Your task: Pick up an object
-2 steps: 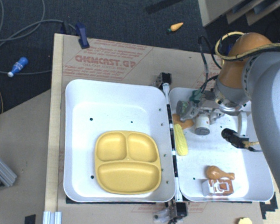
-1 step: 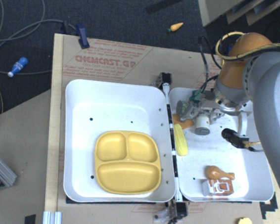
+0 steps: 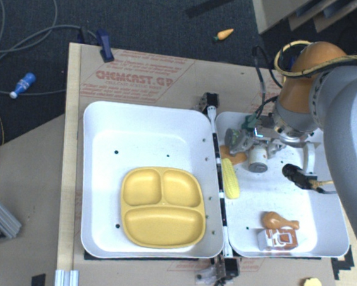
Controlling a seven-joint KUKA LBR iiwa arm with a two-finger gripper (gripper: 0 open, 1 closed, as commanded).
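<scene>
Nothing is seen lifted yet: the gripper is lowered at the right bin's ten o'clock, its state cannot be told; the corn cob lies at its seven o'clock, ungrasped

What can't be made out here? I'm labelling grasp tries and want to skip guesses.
- Tool: blurred and crowded by wrist parts in the camera view, so open or shut is unclear.
- Orange item: largely under the tool; its kind is unclear.
- Corn: lies along the right bin's left wall; touching it or not is unclear.
- Small box: print too small to read.
</scene>
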